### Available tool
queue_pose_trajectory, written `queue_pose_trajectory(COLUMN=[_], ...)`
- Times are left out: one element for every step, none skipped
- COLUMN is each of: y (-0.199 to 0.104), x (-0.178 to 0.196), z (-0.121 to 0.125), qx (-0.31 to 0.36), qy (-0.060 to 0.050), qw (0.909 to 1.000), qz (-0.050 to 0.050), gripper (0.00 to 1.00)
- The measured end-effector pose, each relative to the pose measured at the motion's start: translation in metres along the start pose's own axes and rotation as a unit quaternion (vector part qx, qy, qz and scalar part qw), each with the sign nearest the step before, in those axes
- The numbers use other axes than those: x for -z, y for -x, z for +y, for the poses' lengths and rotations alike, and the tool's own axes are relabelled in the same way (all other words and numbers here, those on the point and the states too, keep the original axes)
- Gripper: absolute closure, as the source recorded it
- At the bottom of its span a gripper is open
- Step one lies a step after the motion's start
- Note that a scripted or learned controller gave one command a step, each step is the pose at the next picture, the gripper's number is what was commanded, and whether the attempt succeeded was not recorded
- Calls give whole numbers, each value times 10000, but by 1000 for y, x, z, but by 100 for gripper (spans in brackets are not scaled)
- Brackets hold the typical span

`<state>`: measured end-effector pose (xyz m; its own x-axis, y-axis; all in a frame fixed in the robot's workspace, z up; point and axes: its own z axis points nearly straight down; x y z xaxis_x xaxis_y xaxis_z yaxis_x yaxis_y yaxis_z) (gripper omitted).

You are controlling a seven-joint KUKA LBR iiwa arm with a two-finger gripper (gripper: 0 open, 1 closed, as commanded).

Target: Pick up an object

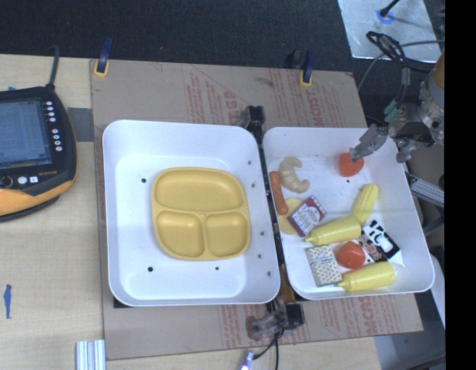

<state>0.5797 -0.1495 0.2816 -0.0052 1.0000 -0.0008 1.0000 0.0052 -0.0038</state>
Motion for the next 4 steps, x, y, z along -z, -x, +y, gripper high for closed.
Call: queue_pose_trajectory(y=[43,58,45,46], x=[-140,-190,-189,-179], z=[-4,76,77,77], qx=[2,-1,-6,7], qy=[-12,0,-1,-9], qw=[10000,10000,10000,10000], qz=[-1,8,11,11], gripper=[0,0,0,100])
